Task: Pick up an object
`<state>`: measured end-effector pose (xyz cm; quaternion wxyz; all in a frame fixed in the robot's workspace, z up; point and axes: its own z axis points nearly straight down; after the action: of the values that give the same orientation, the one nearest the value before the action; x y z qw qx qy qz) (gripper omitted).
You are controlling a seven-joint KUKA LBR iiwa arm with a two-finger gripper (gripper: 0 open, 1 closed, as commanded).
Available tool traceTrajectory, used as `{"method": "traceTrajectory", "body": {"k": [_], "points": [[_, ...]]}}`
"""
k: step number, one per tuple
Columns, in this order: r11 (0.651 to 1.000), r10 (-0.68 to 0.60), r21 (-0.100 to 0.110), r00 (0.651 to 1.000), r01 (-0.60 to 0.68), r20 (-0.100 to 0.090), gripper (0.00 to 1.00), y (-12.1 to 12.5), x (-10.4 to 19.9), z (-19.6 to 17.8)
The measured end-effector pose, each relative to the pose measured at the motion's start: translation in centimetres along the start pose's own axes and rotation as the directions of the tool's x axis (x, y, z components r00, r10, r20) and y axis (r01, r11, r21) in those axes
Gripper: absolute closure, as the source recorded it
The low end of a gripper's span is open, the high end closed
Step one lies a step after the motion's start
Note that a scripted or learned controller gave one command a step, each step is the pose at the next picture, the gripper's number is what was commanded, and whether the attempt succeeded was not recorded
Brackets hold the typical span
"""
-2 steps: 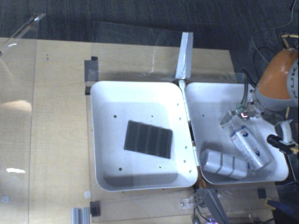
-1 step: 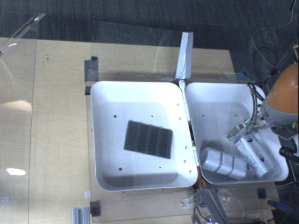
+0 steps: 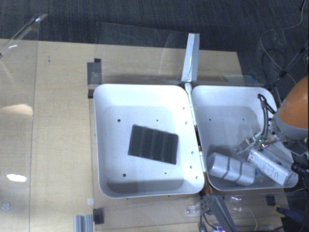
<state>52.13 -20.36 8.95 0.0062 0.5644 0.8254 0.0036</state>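
Note:
A dark ribbed rectangular pad point(image 3: 153, 144) lies flat in the middle of the left bin point(image 3: 108, 129). In the right bin point(image 3: 217, 105), a grey cylinder point(image 3: 231, 169) lies on its side along the front wall. A white tube with a printed label point(image 3: 271, 166) lies beside it at the front right corner. My gripper point(image 3: 252, 144) is low in the right bin's right half, just above and behind the white tube. The orange-banded wrist point(image 3: 295, 109) rises behind it. The gripper's tip is small and cluttered by cables.
A clear upright strip point(image 3: 190, 62) stands behind the seam between the bins. Black cables point(image 3: 264, 111) loop along the wrist inside the right bin's back right. Brackets and wires point(image 3: 217, 211) sit on the bench in front of the right bin.

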Motion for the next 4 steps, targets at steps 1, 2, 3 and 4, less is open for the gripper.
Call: {"method": "traceTrajectory", "body": {"k": [1, 2, 3, 4], "points": [[1.0, -0.001, -0.008, 1.0, 0.001, 0.002, 1.0, 0.4, 0.0, -1.2], [0.989, -0.15, 0.007, 0.989, 0.15, -0.005, 1.0, 6.2, -1.3, -0.7], [0.989, -0.15, 0.006, 0.989, 0.15, -0.005, 0.0, 6.2, -1.4, -0.8], [0.971, -0.24, -0.003, 0.971, 0.24, 0.006, 0.0, 1.5, -0.7, -0.1]]}}
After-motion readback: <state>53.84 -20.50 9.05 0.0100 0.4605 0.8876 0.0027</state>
